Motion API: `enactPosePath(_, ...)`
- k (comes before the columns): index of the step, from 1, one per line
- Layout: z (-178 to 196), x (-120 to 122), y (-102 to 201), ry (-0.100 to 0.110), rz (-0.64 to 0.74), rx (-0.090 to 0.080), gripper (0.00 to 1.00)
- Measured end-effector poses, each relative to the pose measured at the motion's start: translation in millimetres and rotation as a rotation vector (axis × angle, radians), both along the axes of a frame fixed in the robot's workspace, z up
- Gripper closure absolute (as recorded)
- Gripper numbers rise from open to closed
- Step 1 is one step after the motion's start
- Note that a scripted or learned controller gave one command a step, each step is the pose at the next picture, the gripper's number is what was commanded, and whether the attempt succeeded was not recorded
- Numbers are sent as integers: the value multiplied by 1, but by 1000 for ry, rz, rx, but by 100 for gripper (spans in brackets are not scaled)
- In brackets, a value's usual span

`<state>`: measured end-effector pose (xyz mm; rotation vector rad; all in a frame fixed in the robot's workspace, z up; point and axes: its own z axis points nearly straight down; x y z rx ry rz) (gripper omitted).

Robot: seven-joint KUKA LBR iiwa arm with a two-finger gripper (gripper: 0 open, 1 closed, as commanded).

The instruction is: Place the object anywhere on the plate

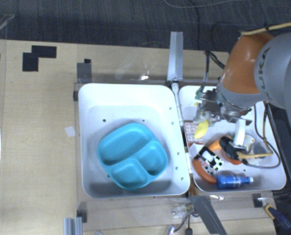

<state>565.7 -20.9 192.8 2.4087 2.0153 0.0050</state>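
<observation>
On the desk (33, 146), two shallow white bins sit side by side. Arm (277, 67) reaches in from the right of the camera view, wrist over the R bin (275, 175). L bin (128, 94) holds one thing: a blue divided plate (132, 154), three compartments, lying flat near bin centre, nothing on it.

R bin is cluttered. Blue bottle (233, 181) lies on its side along the near wall. Orange item (202, 172) is beside it, w/ a black-and-white block (211, 161) on or against it; cannot tell which. Yellow item (202, 129) sits close to the wall dividing the bins.

End effector (205, 115) is directly above the yellow item, at or near contact. Opening: cannot tell, wide or narrow. Grasp not confirmed.

Assessment: the yellow item is prob. the task's thing, not yet out of the R bin. Step in hand is the pick.

Recs: centre on the item's middle and close fully before lifting. Lift straight up, since the dividing wall is just beside. Clear that wall w/ margin, cross to the L bin, and release low over any plate compartment.
</observation>
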Motion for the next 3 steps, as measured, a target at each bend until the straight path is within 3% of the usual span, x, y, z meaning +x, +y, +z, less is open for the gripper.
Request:
enactPosePath(1, -9, -23, 90, 2, 23, 0, 100)
enactPosePath(2, -34, -14, 180, 2, 55, 0, 100)
enactPosePath(3, -34, -14, 180, 2, 54, 0, 0)
